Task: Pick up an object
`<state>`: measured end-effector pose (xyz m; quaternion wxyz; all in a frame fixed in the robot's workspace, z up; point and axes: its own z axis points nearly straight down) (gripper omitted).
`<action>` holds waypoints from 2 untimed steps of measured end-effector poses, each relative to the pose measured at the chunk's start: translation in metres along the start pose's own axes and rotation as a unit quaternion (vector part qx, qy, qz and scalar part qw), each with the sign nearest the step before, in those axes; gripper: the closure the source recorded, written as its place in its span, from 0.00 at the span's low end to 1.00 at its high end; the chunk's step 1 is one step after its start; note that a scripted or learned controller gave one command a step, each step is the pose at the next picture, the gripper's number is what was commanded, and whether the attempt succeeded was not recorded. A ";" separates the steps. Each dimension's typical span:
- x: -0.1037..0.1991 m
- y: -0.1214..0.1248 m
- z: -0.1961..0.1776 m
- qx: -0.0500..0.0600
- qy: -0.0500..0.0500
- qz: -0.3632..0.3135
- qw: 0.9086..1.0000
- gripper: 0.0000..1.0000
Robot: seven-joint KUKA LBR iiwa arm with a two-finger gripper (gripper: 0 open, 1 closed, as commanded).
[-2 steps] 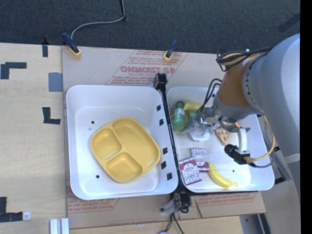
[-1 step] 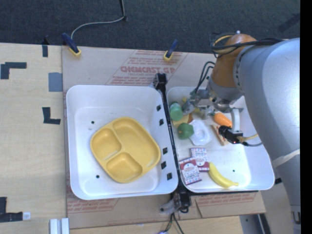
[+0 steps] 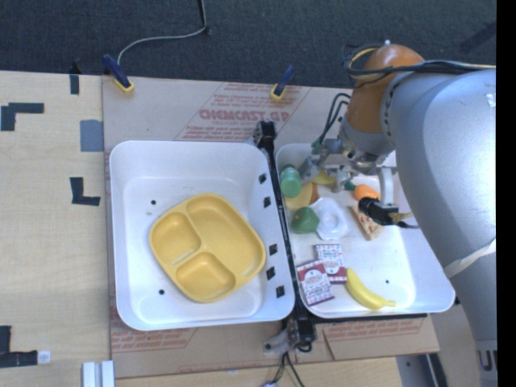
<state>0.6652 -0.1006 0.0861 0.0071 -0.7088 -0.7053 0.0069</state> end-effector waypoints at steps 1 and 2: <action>0.000 0.003 -0.014 -0.004 -0.001 -0.001 1.000 1.00; 0.079 0.001 -0.098 -0.010 0.000 -0.004 1.000 1.00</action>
